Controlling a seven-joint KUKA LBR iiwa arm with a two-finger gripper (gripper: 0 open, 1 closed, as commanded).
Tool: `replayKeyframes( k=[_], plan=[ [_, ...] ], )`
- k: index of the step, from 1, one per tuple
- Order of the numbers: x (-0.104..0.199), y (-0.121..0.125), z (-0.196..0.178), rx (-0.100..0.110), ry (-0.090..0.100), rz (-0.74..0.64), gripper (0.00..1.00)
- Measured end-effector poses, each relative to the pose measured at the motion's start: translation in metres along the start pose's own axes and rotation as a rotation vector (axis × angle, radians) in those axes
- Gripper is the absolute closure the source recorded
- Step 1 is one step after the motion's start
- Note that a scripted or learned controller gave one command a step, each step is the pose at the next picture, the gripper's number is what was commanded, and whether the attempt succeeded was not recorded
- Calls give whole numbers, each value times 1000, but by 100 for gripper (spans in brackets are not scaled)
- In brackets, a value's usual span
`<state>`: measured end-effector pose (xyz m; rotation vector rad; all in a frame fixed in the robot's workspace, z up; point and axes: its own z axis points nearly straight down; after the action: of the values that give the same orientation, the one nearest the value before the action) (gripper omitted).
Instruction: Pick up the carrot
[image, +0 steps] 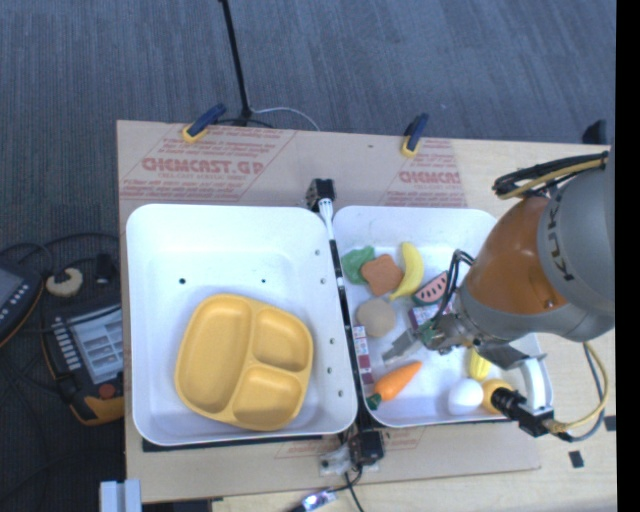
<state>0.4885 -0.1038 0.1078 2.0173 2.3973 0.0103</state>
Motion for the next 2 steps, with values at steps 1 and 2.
replayKeyframes(
  k=[1,2],
  plan=[
    [3,-2,18,3,1,207,0],
    [2,0,8,-2,-2,204,100]
  ],
)
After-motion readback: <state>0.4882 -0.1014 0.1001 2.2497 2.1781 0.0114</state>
